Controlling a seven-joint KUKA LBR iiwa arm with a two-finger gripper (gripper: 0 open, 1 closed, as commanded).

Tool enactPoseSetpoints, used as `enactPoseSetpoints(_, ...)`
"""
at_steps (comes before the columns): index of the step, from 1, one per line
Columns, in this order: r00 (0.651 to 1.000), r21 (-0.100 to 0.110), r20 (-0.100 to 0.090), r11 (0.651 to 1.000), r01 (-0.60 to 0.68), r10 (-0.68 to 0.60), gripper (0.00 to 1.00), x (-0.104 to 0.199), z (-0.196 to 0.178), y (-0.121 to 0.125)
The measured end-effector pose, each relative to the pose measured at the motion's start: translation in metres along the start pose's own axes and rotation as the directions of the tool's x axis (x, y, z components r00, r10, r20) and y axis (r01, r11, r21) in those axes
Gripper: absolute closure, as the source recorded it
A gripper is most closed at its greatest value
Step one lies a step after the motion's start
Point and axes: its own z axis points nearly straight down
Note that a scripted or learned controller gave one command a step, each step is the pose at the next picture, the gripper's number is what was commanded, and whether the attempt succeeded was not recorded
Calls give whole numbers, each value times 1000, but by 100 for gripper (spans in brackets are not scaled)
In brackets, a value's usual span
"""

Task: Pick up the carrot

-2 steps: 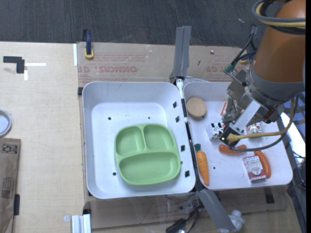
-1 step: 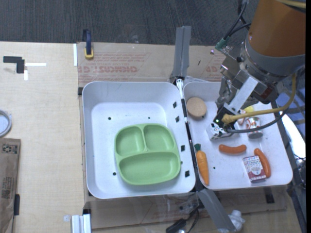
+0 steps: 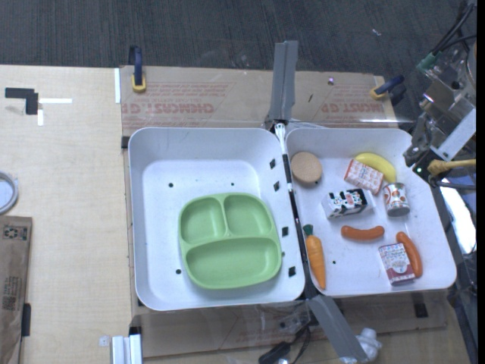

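Observation:
The carrot (image 3: 314,259) is orange with a green top. It lies lengthwise against the left wall of the right bin (image 3: 447,226), near that bin's front corner, with nothing on top of it. My gripper (image 3: 418,155) hangs at the right bin's far right rim, well away from the carrot and to its upper right. The grey arm behind the gripper runs off the right edge of the view.
The right bin also holds a round brown cookie (image 3: 306,167), a banana (image 3: 377,162), a red-and-white carton (image 3: 364,175), a cow-patterned box (image 3: 347,202), a small can (image 3: 395,199), two sausages (image 3: 362,233) and a red carton (image 3: 395,264). A green divided plate (image 3: 227,241) sits in the left bin.

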Motion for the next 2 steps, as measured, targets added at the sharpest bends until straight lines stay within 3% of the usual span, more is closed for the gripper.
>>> enactPoseSetpoints(1, 905, 0, -1, 905, -425, 425, 100, 35, 81, -43)
enactPoseSetpoints(2, 870, 0, -3, 870, -492, 492, 100, 51, 91, -60)
